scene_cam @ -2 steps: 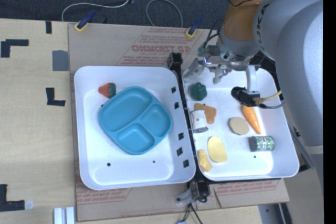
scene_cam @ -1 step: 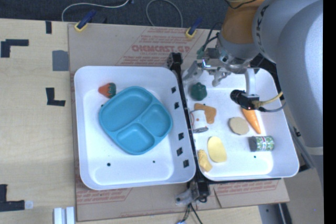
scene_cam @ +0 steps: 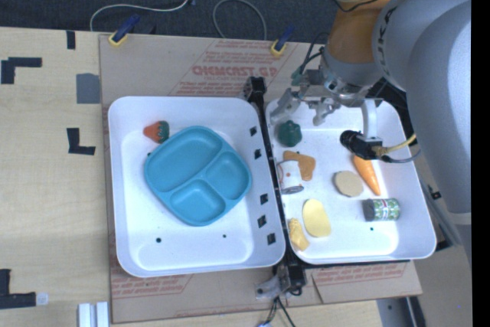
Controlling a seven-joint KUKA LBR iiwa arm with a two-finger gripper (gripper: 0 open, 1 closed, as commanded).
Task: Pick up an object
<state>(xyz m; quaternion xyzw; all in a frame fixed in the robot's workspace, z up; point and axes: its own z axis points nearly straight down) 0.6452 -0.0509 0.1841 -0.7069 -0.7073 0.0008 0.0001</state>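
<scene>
the gripper [scene_cam: 306, 108] is hanging open and empty over the right bin [scene_cam: 406, 241], its fingers spreading just above a dark green toy [scene_cam: 289, 134] lying near the divider.

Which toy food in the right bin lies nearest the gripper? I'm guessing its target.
The dark green round toy, just under the gripper at the right bin's upper left; others lie farther down.

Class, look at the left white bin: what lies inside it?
Inside the left bin lie a blue divided tray and a small strawberry-like toy at the tray's upper-left edge. Whatever is beneath the tray is covered.
</scene>
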